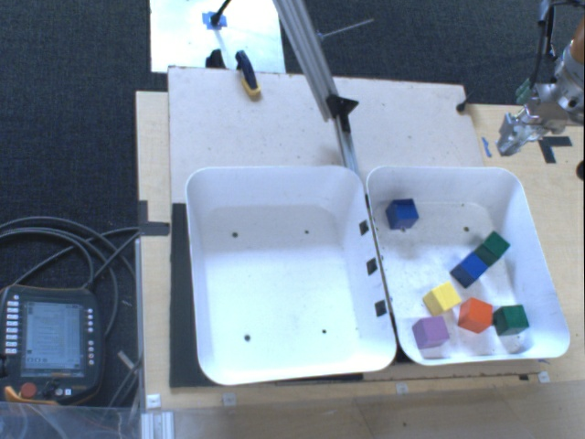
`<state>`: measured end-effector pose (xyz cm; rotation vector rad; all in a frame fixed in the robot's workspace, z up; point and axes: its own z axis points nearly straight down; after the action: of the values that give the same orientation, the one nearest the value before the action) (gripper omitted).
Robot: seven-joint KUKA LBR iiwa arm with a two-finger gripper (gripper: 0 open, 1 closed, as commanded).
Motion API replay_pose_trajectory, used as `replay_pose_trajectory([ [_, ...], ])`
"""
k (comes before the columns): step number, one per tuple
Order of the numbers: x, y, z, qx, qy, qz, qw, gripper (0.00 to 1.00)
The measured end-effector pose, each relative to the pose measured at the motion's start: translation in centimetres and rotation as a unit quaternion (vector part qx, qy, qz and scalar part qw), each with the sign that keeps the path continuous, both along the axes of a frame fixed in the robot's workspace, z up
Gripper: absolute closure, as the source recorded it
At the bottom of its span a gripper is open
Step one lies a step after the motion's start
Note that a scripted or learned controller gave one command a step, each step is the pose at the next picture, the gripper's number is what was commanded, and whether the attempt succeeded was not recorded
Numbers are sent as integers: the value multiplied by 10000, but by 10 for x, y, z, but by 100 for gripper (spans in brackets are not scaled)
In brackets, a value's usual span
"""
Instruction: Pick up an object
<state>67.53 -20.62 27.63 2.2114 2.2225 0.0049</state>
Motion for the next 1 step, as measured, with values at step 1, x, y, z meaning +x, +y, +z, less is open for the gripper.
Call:
replay_pose_trajectory([
  [1,-23,50,7,14,19,21,10000,100],
])
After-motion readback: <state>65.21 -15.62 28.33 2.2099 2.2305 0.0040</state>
